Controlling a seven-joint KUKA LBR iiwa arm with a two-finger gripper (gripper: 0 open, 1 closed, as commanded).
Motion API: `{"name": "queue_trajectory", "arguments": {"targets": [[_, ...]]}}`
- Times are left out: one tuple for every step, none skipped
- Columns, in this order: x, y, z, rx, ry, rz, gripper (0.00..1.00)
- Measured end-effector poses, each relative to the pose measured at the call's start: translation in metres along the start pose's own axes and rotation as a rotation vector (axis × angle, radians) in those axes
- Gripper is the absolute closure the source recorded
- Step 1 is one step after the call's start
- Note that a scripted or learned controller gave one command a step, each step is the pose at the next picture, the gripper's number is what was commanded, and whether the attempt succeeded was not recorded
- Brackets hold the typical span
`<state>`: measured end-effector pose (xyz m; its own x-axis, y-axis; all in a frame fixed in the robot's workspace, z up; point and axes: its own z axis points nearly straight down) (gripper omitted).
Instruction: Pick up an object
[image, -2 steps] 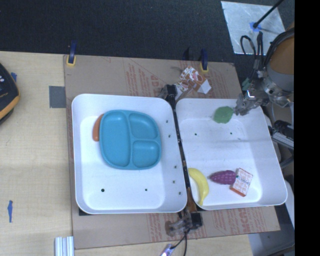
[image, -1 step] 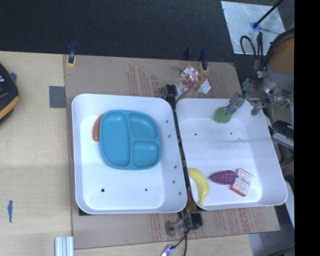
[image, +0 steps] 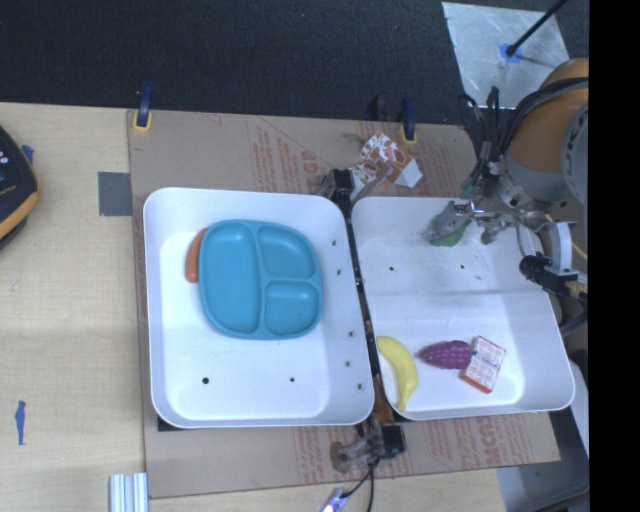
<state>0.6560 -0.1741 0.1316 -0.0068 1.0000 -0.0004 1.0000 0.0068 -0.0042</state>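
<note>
Presently, stock from left to right. One left shallow white bin (image: 170, 300) holding one teal three-compartment plastic plate (image: 262, 278), with one orange item (image: 191, 258) tucked under the plate's 9 o'clock edge. One right shallow white bin (image: 520, 330): at 6 o'clock, one yellow banana (image: 399, 368), one purple grape-like bunch (image: 446, 353), one small red-and-white carton (image: 483, 363). At 12 o'clock, one gripper (image: 462, 224), fingers apparently closed on one small green item (image: 449, 234), though blur leaves this uncertain. Step judged: grasp stage; next, lifting clear.

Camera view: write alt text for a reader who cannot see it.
A grey robot arm's gripper hangs over the right bin, with something green at its tip. That bin holds a banana, purple grapes and a small carton; the left bin holds a blue divided plate.
</note>
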Motion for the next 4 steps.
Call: {"name": "queue_trajectory", "arguments": {"targets": [[0.000, 0.001, -0.011, 0.000, -0.001, -0.005, 1.00], [0.000, 0.001, -0.011, 0.001, 0.000, -0.006, 0.00], [-0.038, 0.000, -0.129, -0.005, -0.001, 0.003, 0.00], [-0.037, -0.001, -0.008, 0.002, 0.001, 0.002, 0.00]]}}
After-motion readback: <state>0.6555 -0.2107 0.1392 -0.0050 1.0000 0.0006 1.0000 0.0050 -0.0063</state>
